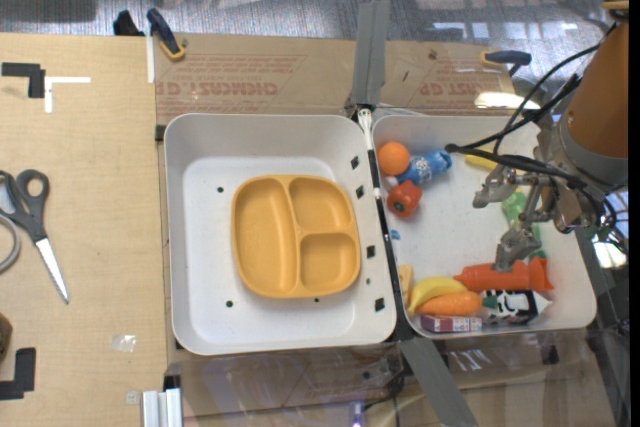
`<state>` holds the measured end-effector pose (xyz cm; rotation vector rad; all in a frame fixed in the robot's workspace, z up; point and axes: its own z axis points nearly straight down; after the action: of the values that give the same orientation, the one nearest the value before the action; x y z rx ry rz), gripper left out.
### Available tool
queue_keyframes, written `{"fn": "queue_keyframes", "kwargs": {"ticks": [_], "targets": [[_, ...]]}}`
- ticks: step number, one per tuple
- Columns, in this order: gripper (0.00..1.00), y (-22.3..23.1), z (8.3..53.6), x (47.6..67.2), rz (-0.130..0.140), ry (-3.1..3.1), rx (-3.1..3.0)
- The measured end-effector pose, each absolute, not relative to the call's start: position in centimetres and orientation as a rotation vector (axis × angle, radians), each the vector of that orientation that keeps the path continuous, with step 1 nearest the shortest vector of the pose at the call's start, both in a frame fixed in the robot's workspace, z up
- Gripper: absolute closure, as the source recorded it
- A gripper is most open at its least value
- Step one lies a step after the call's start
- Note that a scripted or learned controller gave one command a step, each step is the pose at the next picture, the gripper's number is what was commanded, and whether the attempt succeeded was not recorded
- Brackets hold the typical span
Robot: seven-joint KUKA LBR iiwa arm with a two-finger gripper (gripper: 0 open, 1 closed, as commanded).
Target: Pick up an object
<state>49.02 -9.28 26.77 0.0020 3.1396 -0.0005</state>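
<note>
gripper hovering at right of frame over right bin, open or closed: cannot tell | targets crowding lower right: carrot, banana | risk: tight packing deflecting the grab

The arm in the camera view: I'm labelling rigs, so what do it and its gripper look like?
The arm enters from the right with a broad orange band. Black cables loop across it. The gripper is bare grey metal, a thin linkage of two slender fingers over the right bin.
</note>
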Motion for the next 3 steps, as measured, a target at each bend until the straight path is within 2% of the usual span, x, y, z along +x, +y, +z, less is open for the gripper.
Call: {"fn": "queue_keyframes", "kwargs": {"ticks": [1, 2, 3], "targets": [[0.0, -10.4, 15.9, 56.5, 0.0, 3.14, 0.066], [0.0, -16.9, 9.3, 60.1, -0.001, 3.048, 0.743], [0.0, -12.4, 9.4, 64.8, 0.0, 2.946, 1.07]]}}
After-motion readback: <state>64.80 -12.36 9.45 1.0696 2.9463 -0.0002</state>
